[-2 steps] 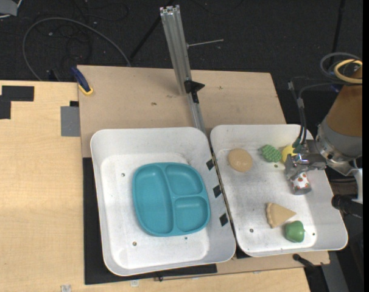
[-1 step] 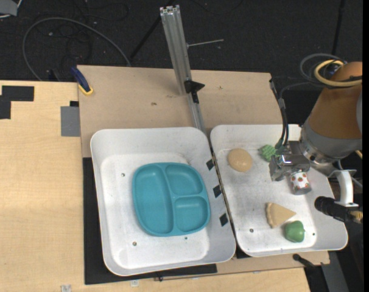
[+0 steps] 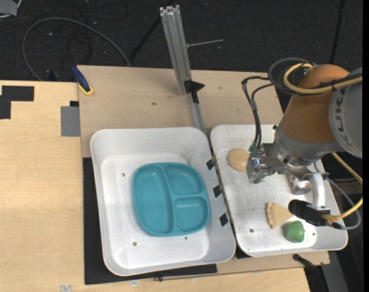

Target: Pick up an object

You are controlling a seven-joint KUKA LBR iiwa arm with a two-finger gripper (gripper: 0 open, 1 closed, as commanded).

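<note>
White bins: left (image 3: 111,163) holds one teal tray (image 3: 170,198); right (image 3: 251,236), three food pieces; pincer (image 3: 257,168) state unclear.

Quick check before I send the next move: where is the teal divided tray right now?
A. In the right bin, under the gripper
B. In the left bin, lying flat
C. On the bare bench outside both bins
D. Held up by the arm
B: the teal divided tray lies flat on the floor of the left bin, while the gripper sits over the right bin.
</note>
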